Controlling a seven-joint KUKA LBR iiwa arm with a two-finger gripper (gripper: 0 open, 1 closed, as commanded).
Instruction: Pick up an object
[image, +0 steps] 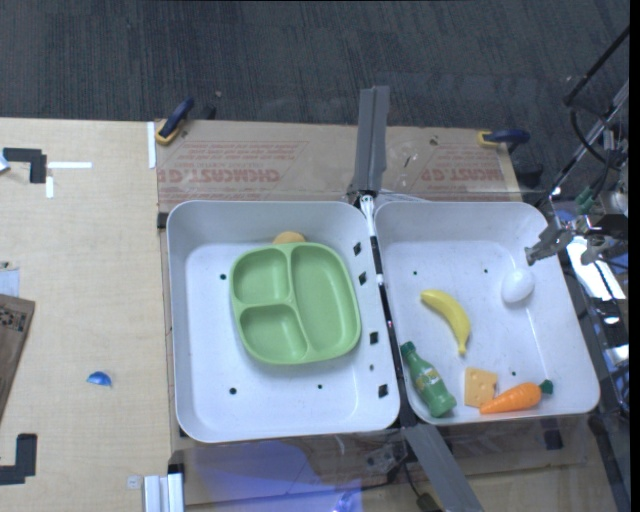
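In the right bin (560, 330) we count five things, one banana (448, 315), one white egg (517, 288), one green bottle (427, 380), one cheese block (480, 384) and one carrot (514, 398), while the left bin (200, 390) holds one green divided plate (296, 302).
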